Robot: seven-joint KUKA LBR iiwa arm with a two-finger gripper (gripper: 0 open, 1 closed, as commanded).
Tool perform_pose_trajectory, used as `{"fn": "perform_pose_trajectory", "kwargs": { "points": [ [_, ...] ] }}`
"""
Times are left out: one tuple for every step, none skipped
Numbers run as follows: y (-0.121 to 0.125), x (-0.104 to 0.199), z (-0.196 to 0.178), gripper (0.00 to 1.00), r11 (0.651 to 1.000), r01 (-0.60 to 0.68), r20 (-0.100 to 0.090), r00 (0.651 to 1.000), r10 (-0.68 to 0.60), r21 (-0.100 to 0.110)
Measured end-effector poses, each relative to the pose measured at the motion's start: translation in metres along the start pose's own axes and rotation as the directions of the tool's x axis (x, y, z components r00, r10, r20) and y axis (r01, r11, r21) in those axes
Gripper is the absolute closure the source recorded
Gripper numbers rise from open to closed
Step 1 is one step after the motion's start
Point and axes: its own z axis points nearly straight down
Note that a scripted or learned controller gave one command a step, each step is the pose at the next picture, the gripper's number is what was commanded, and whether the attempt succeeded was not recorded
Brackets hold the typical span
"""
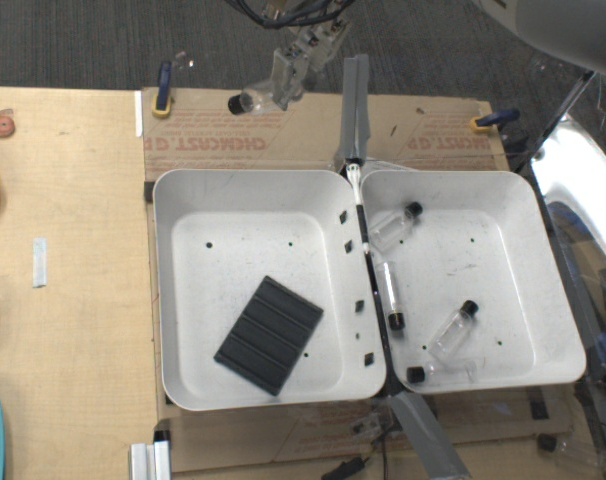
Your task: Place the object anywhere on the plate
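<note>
One vial (245, 102) betw gripper (279, 92) fingers, above bins.

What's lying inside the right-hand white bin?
The right white bin holds several clear plastic vials with black caps, one lying along the divider. Its floor otherwise looks bare white with a few dark specks. The vials are transparent, so their exact number is hard to tell.

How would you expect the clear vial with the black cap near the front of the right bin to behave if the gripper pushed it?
The vial lies on its side and looks cylindrical, so it would probably roll. Its clear, smooth body suggests that it is light and slippery, and perhaps fragile. The right bin has a wall that would likely stop it.
</note>
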Motion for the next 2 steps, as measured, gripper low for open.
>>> {"fn": "perform_pose_trajectory", "kwargs": {
  "points": [
    [-0.0004, 0.0028, -0.0064, 1.0, 1.0, -0.009, 0.006, 1.0, 0.009, 0.001],
    [-0.0008, 0.0054, -0.0127, 1.0, 1.0, -0.018, 0.012, 1.0, 0.018, 0.001]
  ]
}}
